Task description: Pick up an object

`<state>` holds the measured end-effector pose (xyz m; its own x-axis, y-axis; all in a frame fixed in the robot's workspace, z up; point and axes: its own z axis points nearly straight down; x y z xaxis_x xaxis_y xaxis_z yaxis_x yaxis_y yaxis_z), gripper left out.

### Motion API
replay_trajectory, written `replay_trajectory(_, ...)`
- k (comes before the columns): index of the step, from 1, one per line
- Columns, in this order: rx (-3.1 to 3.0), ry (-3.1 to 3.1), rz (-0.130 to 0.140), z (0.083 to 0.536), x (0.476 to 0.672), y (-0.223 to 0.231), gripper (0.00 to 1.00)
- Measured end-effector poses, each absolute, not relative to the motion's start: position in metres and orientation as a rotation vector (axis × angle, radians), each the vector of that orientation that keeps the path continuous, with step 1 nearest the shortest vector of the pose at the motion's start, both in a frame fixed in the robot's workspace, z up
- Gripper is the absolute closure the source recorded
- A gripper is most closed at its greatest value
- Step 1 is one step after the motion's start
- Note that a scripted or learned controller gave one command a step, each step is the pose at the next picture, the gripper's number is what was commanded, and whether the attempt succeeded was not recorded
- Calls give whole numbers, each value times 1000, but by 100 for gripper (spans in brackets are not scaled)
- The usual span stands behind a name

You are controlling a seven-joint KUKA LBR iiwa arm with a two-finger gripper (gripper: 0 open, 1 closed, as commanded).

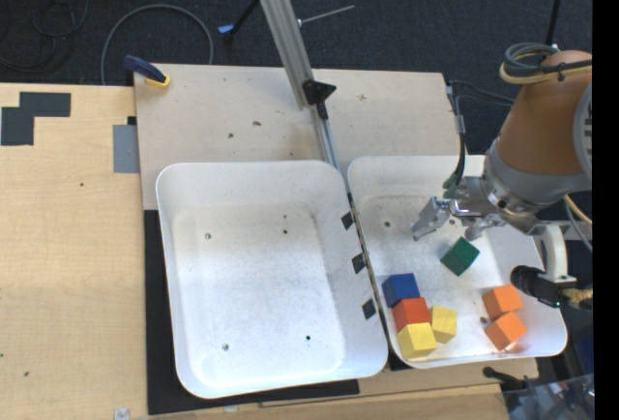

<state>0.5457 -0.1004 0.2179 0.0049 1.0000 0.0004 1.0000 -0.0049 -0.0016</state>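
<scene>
We see the gripper (pixel 447 219) hanging over the right bin (pixel 387 178) with its metal fingers spread and nothing between them, the green block (pixel 460 256) lying just beside and below the tips, so we judge the pick as not yet made: closing and lifting are all still to come. We read the blocks as small, matte, hard-edged cubes: a blue block (pixel 399 288), a red block (pixel 411 311) and two yellow blocks (pixel 427 331) bunched near the front wall, two orange blocks (pixel 503 315) apart to the right, on smooth, speckled white plastic.

one fixed camera above the bench (pixel 242 118), angled down on both white bins (pixel 184 195)
</scene>
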Motion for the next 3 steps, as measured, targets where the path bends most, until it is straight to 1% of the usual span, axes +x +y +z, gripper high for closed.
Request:
replay_trajectory(1, -2223, -2214, 9, 181, 546, -150, 0)
replay_trajectory(2, -2237, -2239, -18, 122, 580, -139, 0)
replay_trajectory(3, -2241, -2236, -15, 130, 580, -141, 100)
